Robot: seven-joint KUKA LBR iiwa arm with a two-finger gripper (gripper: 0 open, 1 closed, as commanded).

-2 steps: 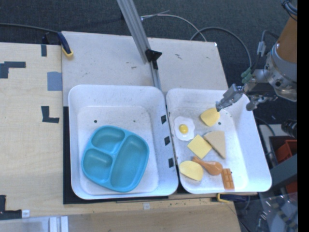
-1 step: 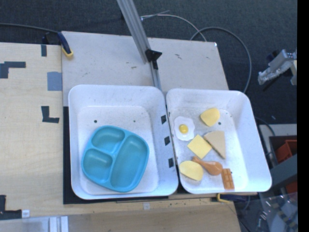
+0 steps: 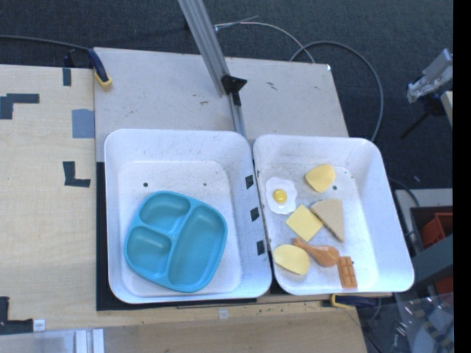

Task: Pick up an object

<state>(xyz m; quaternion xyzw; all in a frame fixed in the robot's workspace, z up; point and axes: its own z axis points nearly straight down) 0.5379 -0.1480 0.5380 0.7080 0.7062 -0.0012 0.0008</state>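
Looking down from the overhead cam: my pincer (image 3: pixel 430 83) sits way off past the bench's far right corner, over the dark floor and well apart from both bins. It's small and edge-on from here, so I can't tell if it's wide or narrow, and I see nothing in it.

All the stuff to grab is in the right bin (image 3: pixel 383 197). A fried egg (image 3: pixel 280 195) lies near its left wall, with a round yellow piece (image 3: pixel 320 177) towards the far edge. A yellow square (image 3: pixel 304 223) touches a tan wedge (image 3: pixel 330 216) mid-bin. Towards the near edge there's a yellow oval (image 3: pixel 291 259) – right beside it an orange scoop-shaped piece (image 3: pixel 321 252), then a little ridged orange block (image 3: pixel 346 272).

The left bin (image 3: pixel 118 197) holds a blue divided plate (image 3: pixel 176 240) in its near half.
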